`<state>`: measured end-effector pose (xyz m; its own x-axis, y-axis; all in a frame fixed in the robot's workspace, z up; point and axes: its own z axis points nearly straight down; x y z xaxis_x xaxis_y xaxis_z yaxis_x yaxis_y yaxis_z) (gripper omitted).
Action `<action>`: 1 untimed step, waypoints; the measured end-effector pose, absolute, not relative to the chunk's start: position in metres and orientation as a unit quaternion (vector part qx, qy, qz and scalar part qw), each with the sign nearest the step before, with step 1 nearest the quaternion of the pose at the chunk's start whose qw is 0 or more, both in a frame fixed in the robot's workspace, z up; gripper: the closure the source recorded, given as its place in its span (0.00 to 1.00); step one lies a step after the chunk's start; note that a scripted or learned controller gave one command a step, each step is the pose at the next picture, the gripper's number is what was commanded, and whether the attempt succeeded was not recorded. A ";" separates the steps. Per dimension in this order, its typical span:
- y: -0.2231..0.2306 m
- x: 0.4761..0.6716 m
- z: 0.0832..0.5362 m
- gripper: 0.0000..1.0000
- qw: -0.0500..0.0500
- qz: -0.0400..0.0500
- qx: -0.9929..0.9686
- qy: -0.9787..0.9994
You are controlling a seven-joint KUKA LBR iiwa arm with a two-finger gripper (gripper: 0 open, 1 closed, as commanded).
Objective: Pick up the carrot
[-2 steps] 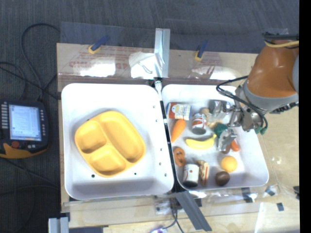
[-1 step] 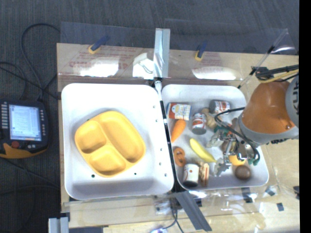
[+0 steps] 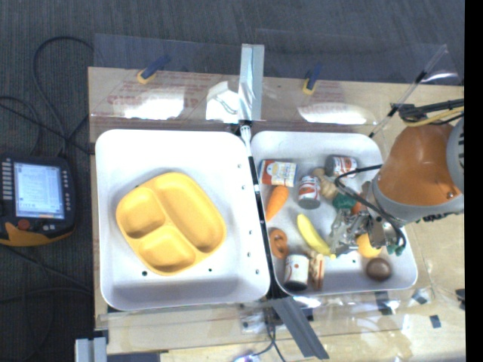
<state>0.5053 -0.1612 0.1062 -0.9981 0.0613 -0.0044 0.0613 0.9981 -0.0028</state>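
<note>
Lying beside a red-labelled box (image 3: 278,173), the carrot (image 3: 276,201).

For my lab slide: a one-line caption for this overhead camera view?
Gripper over the right bin, beside the banana; carrot lies untouched near the divider.

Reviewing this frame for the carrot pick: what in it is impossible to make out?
- Gripper: finger state, lost in clutter and blur, camera view.
- Items right of the banana: partly covered by the arm's wrist.
- Can labels: too small to read.
- Carrot itself lies in plain sight, untouched.
</note>
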 end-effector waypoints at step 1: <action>-0.122 0.492 0.257 1.00 0.007 -0.001 0.060 0.998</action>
